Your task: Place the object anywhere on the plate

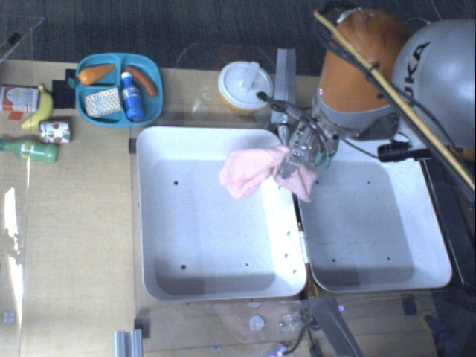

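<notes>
Biggest thing going on is the grey KUKA arm with the orange band (387, 58), coming in from the top right and hanging over the back edge of the bench where the two bins meet. Under it sit the two shallow white plastic bins: the left bin (186, 266) is the wider one, and the right bin (387, 251) butts up against its right wall. The pale wooden bench top (67, 259) runs along the left side of the left bin. Now the task bit: the crumpled pink cloth (253, 171) is up off the floor of the bins at the back right corner of the left bin, draped across the shared wall so one corner hangs over into the right bin. The two-finger gripper (303, 155) is clamped on the cloth's right end, and the fabric bunches right between the fingers. Along the bench's back edge there's a blue divided plastic tray (151, 95) loaded with toy food near the left bin's back left corner, then a white-lidded yellow cup (242, 86) just behind the left bin's back wall. At the far left edge of the bench, a toy yellow banana (41, 108) and a small green bottle (33, 150) lie close together.
</notes>
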Controlling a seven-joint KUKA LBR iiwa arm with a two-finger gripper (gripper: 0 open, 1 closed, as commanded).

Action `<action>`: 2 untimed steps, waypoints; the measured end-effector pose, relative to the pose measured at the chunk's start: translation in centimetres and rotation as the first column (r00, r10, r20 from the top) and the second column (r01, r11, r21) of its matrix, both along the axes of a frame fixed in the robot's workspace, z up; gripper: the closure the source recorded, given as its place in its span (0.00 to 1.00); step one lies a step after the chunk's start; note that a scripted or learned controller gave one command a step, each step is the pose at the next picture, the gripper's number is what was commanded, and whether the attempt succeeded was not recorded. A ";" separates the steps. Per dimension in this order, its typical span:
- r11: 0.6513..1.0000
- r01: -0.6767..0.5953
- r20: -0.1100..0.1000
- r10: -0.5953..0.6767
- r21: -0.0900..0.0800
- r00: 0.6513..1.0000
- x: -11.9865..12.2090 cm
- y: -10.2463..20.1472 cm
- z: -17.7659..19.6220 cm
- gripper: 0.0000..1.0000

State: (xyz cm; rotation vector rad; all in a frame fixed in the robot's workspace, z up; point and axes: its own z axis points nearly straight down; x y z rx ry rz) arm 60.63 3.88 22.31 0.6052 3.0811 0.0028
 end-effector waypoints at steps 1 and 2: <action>0.925 -0.380 0.000 0.380 0.000 0.925 -2.7 4.2 0.9 1.00; 0.924 -0.382 0.000 0.382 0.000 0.924 -5.2 8.7 1.5 1.00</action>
